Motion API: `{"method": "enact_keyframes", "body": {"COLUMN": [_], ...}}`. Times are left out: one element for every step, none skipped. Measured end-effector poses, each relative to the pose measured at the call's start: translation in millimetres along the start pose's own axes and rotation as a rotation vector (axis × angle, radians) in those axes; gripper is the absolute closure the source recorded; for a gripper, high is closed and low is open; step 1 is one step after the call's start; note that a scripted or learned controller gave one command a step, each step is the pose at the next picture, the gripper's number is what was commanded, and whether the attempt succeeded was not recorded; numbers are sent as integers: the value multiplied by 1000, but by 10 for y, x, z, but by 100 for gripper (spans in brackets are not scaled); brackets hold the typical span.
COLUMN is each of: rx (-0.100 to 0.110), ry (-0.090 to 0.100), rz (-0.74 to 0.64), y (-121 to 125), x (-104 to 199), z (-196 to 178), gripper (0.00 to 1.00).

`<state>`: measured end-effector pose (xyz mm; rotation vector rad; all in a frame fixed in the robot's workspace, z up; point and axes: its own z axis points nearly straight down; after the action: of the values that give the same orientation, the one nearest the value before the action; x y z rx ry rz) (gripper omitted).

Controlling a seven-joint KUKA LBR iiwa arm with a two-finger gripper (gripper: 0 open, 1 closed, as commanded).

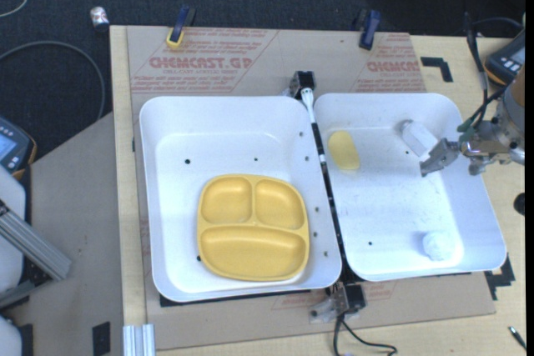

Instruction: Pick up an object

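Over right bin (476,204), gripper (455,154) hovers, fingers apart, nothing between. Grey block (415,135) just beside left fingertip; yellow lump (343,151) farther left. Step: approach. Next: centre over block, descend, close.

glossy plastic bins (167,129) (seemingly), matt yellow tray (253,227)

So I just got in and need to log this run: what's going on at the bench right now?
The arm is reaching in from the right over the right bin, trying to pick something up. Its gripper sits near the bin's upper right, beside a small pale grey object; I can't tell whether it grips anything. A small yellow object lies near that bin's left wall and a white ball-like item near its lower right corner. The left bin holds a yellow divided plate, untouched.
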<state>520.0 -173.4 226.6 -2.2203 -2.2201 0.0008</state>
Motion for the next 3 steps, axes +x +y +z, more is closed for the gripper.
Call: {"method": "enact_keyframes", "body": {"rx": [7,-3,-8], "ry": [6,-1,2], "rz": [-10,-1,-10], "y": [-369,-347,-398], "x": [1072,1001,1767], "z": [293,170,-284], "gripper": [0,100,100]}}
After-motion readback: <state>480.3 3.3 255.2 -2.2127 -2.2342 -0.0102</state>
